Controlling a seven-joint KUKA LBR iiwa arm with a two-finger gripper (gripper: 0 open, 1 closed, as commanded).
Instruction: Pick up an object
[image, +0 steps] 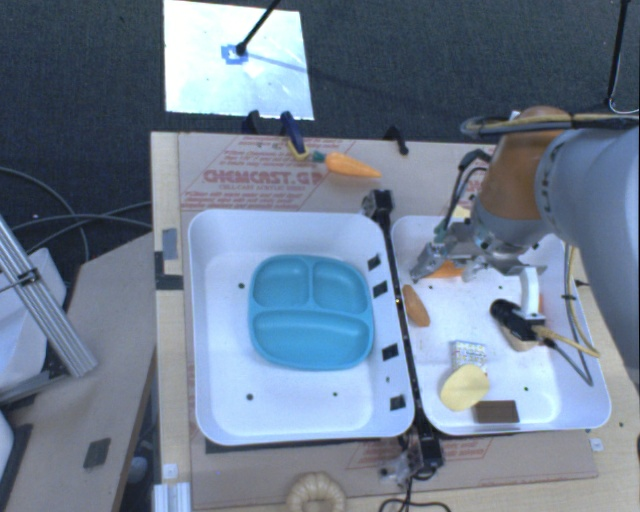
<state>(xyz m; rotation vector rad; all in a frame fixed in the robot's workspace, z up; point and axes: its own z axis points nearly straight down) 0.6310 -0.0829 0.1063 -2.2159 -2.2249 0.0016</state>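
Note:
My gripper (432, 262) is low over the back left part of the right bin (560, 400), reaching in from the right. A small orange piece (449, 270) lies right by its tip, partly hidden by it. In the same bin, a brown oval bread-like item (415, 306) lies near the left wall. A small pale packet (468, 352), a yellow round item (463, 388) and a dark brown block (495, 411) sit toward the front.
The left bin (220, 400) holds a blue divided plate (310, 310). A toy carrot (346, 165) lies on the cardboard behind the bins. A black divider with clips (392, 310) runs between the two bins.

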